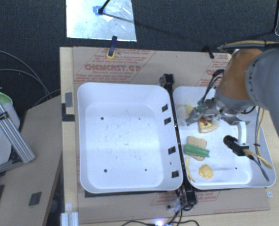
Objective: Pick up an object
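Camera view: gripper (197, 116) low in the right bin (230, 171), right over a red-and-yellow object (206, 124).
Impossible to tell whether open or closed, or gripping anything; perhaps just touching that object. Just beneath, tan block (195, 141) against green piece (196, 150); yellow lump (206, 172) nearer the front wall. Left bin (125, 140) alongside.

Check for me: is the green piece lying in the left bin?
No, the green piece lies in the right bin, beside a tan slab.

left white bin (125, 140), right white bin (226, 174); brown board (139, 64), silver sheet (99, 14)
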### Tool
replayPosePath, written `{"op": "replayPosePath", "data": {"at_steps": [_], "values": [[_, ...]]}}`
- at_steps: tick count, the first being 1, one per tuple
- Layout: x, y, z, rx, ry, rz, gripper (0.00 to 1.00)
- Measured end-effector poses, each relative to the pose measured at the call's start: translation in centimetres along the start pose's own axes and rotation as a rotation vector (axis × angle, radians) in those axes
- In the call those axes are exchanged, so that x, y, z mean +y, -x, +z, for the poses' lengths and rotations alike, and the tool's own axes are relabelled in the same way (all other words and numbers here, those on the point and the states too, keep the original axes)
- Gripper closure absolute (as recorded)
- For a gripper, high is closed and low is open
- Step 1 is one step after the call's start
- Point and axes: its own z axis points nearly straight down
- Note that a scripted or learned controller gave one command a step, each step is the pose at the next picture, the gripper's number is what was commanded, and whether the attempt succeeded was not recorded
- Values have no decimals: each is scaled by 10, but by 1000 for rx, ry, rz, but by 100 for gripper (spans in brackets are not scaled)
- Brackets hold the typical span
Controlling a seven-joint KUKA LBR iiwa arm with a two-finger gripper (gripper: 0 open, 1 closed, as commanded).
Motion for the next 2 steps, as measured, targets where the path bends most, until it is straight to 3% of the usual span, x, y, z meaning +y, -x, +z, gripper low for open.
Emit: {"op": "replayPosePath", "data": {"at_steps": [1, 2], "values": [[4, 3, -16, -6, 15, 2, 100], [4, 3, -15, -6, 13, 1, 0]]}}
